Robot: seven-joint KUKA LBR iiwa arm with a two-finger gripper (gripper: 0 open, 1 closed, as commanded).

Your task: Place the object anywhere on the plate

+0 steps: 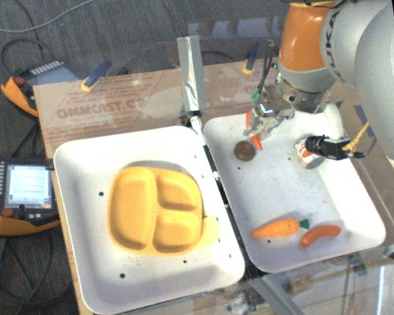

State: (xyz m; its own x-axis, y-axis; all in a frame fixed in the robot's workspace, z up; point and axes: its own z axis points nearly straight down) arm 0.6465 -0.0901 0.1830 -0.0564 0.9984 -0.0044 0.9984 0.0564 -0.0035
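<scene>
Gripper (256,129): poised over the right bin (351,187); finger state cannot be told.
Brown disc (244,151): on the bin floor, just at the gripper's 7 o'clock.
Yellow plate (156,208): left bin (90,231), well apart at 8 o'clock.

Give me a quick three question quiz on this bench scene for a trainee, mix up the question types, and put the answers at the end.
1. True or false: the yellow plate lies in the right bin.
2. Multiple choice: which item lies nearest the end effector? A) the carrot B) the sausage C) the small brown round piece
3. Fill in: the carrot and the sausage lie side by side near the ______ edge of the right bin, as the camera sees it.

Key: 1 false, it lies in the left bin. 2 C. 3 bottom.
</scene>
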